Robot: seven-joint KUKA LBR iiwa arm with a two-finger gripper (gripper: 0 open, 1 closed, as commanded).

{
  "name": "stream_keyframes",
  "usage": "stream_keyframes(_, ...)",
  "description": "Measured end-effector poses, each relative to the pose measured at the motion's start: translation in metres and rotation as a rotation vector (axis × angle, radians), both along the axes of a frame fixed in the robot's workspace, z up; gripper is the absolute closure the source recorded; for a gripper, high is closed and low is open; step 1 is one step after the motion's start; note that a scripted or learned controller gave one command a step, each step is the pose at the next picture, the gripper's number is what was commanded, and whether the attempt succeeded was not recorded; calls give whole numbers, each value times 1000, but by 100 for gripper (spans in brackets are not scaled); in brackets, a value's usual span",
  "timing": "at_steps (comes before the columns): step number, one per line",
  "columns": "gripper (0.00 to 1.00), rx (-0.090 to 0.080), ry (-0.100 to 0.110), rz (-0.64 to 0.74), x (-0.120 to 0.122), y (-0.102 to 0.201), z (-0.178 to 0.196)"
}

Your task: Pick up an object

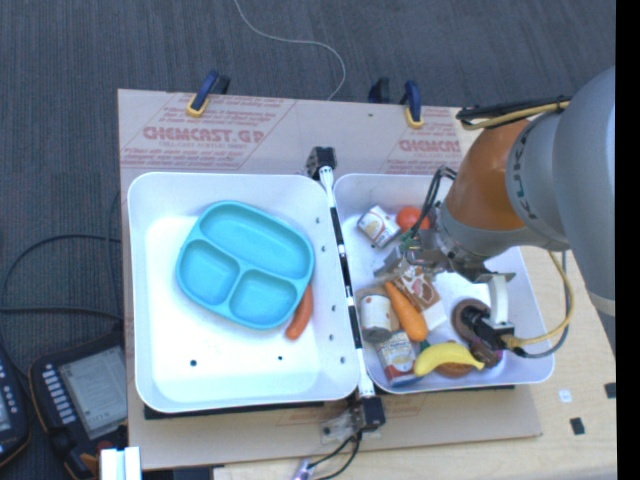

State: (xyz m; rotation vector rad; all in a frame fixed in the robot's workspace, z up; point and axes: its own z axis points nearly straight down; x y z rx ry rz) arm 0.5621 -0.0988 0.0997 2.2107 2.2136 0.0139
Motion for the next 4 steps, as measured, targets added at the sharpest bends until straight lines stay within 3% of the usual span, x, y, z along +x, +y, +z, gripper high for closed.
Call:
stream_keyframes(1, 100, 3, 15, 0, -6, 74, 85)
stream_keyframes(2, 100, 3, 16, 0, -1, 126, 120)
stream_keyframes(3, 100, 1, 15, -1, 72, 94, 150)
stream_keyframes(4, 100, 3, 19, 1, -9, 172, 127)
